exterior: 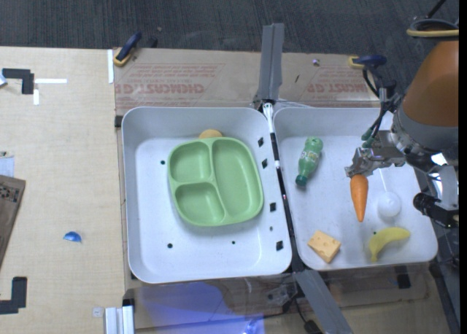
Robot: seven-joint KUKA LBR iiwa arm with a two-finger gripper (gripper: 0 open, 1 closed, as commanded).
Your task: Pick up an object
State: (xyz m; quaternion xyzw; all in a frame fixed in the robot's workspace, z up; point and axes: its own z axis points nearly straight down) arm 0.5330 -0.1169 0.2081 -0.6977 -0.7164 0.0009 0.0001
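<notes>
An orange carrot (359,197) hangs point-down over the right bin (332,121), its thick top end caught between the fingers of my gripper (360,170). The gripper is shut on that top end, and the arm's orange band and grey wrist rise behind it at the right. In the same bin a green bottle (309,160) lies to the left of the carrot. A yellow cheese wedge (324,245) sits near the front, a yellow banana (387,241) at the front right, and a small white ball (389,206) just right of the carrot's tip.
The left bin (146,201) holds a green divided plate (216,179) with a small yellow-orange object (210,134) peeking out behind it. A grey divider post (271,63) stands between the bins at the back. Black arm hardware (436,208) overhangs the right bin's right wall.
</notes>
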